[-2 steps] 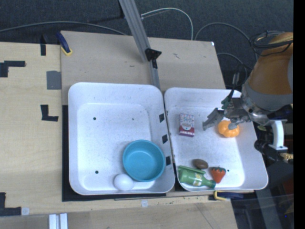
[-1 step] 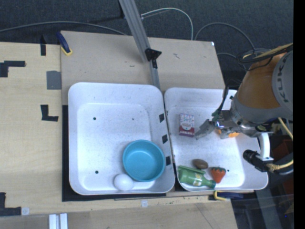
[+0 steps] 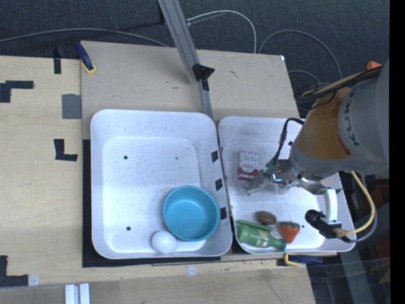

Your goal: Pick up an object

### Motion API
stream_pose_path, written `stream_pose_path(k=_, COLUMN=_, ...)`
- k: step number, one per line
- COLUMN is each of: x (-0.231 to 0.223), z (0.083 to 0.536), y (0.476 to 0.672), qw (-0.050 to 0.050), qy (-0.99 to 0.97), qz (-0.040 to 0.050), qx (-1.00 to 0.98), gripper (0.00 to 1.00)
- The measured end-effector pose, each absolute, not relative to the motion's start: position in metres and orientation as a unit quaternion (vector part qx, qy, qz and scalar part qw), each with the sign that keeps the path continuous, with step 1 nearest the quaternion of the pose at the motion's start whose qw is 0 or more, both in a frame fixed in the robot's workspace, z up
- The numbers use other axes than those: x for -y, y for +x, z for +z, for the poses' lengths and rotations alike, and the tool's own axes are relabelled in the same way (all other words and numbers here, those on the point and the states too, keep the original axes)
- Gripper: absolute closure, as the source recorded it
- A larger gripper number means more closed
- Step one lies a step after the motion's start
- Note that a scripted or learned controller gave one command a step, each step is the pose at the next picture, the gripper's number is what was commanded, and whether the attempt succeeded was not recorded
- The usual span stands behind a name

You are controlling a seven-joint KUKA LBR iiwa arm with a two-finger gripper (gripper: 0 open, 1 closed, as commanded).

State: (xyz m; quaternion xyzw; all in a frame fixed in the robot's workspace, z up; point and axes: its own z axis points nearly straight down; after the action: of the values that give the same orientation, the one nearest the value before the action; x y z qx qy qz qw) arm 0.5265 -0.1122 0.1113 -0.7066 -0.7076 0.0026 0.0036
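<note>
Camera view, looking down at a slant on both bins: the gripper (image 3: 261, 183) is lowered into the right bin (image 3: 231, 170), its dark fingers low over the bin floor just below a small red-and-white packet (image 3: 247, 163). Whether the fingers stand apart or together cannot be told at this resolution, and no object is visibly between them. The packet lies just beside the fingertips, possibly touching them, and is the likeliest target. Farther toward the near wall of the same bin lie a brown rounded object (image 3: 266, 218), a green packet (image 3: 258, 235) and a small red-orange item with a green top (image 3: 290, 230), grouped close together and apart from the gripper. The grey arm (image 3: 354, 128), with its orange band, enters from the right above the bin. In the left bin (image 3: 126, 132) a blue bowl (image 3: 190, 213) rests near the front wall with a white ball (image 3: 164, 240) just beside it. By judgement, the task stands at the approach or grasp stage: the descent is made, but a secure hold and the lift remain to be done.
</note>
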Motion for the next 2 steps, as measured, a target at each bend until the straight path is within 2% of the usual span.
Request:
stream_pose_path(k=1, x=0.112, z=0.125, y=0.528, qw=0.002, qy=-0.706, qz=0.0012, qx=0.708, gripper=1.00)
stream_pose_path(k=2, x=0.116, z=0.187, y=0.530, qw=-0.002, qy=-0.707, qz=-0.0011, qx=0.708, gripper=1.00)
